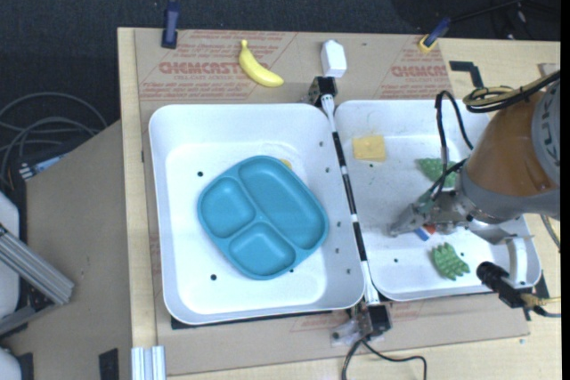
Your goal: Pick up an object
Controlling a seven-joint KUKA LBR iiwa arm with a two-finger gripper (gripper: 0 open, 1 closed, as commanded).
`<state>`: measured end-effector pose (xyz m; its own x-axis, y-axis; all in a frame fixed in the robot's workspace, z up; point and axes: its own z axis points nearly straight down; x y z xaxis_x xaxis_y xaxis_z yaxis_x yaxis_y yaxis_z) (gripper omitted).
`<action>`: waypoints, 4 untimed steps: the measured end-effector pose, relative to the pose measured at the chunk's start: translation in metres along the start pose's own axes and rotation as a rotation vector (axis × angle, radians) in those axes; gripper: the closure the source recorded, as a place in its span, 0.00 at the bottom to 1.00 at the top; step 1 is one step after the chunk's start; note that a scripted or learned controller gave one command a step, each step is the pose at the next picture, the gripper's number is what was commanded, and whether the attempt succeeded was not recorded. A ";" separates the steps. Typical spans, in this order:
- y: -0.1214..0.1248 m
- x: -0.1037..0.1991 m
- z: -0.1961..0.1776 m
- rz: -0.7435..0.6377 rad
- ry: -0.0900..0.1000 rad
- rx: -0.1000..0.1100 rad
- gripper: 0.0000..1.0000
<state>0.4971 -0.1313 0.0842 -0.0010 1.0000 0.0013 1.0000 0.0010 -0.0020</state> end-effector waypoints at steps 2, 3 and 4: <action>0.127 -0.071 -0.001 0.001 -0.003 -0.004 0.00; 0.128 -0.070 -0.012 -0.002 -0.005 -0.006 1.00; 0.159 0.010 -0.001 0.000 0.002 0.007 1.00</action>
<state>0.6559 -0.1209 0.0847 -0.0012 1.0000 0.0031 1.0000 0.0012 -0.0090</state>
